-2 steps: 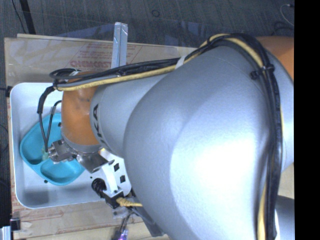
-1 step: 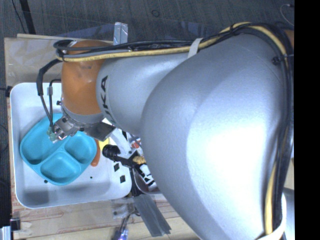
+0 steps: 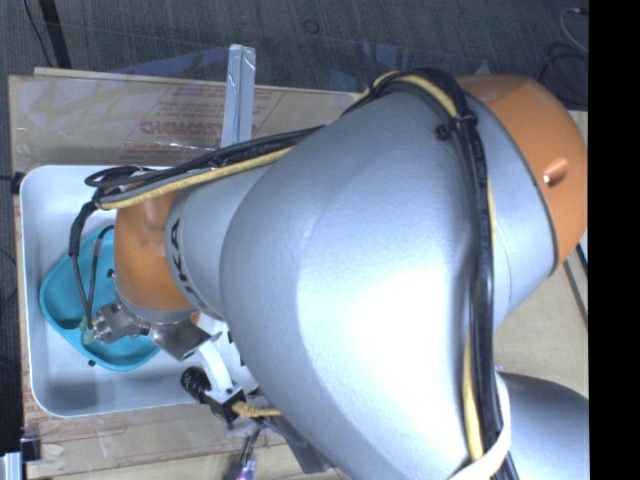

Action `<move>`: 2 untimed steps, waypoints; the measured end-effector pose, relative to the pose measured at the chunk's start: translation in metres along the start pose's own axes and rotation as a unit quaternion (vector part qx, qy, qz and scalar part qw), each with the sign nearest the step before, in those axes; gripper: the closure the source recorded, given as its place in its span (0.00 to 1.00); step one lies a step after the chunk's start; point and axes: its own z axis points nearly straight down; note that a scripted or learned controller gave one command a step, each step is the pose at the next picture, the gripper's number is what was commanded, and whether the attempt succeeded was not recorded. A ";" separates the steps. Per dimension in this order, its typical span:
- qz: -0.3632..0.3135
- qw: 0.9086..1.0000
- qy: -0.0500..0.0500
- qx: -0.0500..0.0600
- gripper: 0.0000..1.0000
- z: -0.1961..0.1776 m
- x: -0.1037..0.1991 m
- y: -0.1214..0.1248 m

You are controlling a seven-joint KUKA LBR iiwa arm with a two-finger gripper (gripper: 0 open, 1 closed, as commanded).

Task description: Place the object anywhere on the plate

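Plate (image 3: 62,298): a blue one lies in the left white bin (image 3: 40,208), toward that bin's left side, and most of it is covered by the arm (image 3: 380,288) reaching in from the right. The grey arm with its orange band (image 3: 145,263) fills much of the camera view, and its wrist hangs directly over the plate. Dark cables (image 3: 200,163) run along the arm and loop down beside the plate's edge.

The gripper sits beneath the wrist, hidden by the arm's own bulk, so I cannot tell its state or whether anything is carried. The object to be placed cannot be made out either; it may be under the wrist or on the covered part of the plate.

As a judgement, the arm's position over the plate suggests the placing stage is at hand or under way. Whether the object rests on the plate cannot be confirmed, so the task cannot be counted done.
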 end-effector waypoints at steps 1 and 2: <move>-0.050 0.999 0.000 -0.003 1.00 -0.087 -0.097 0.088; -0.028 1.000 0.000 -0.002 1.00 0.018 -0.035 0.066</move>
